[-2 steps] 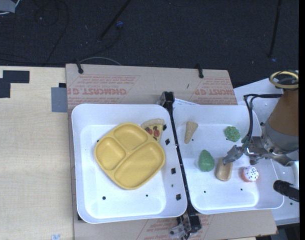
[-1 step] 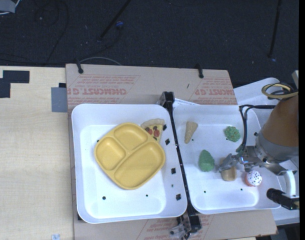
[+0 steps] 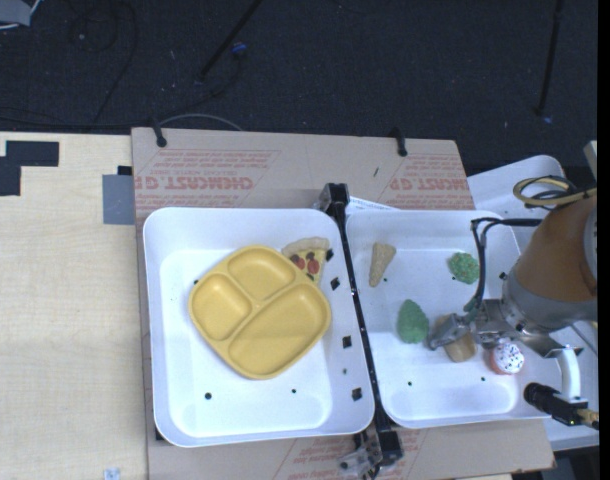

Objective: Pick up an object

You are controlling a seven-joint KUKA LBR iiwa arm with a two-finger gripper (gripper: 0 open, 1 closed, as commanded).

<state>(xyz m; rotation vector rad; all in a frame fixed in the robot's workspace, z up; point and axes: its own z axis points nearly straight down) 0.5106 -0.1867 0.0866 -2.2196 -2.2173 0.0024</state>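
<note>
Two fingers of the gripper (image 3: 451, 334) sat low around a tan piece (image 3: 461, 348), grip unclear honestly; green lump (image 3: 413, 321) just beside. I'd have squeezed firmly before lifting.

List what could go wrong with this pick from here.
1. The gripper sits among crowded items: the green toy, a tan piece and a white speckled ball. It may nudge one or grab two.
2. The ball lies near the right bin's wall and could roll.
</note>
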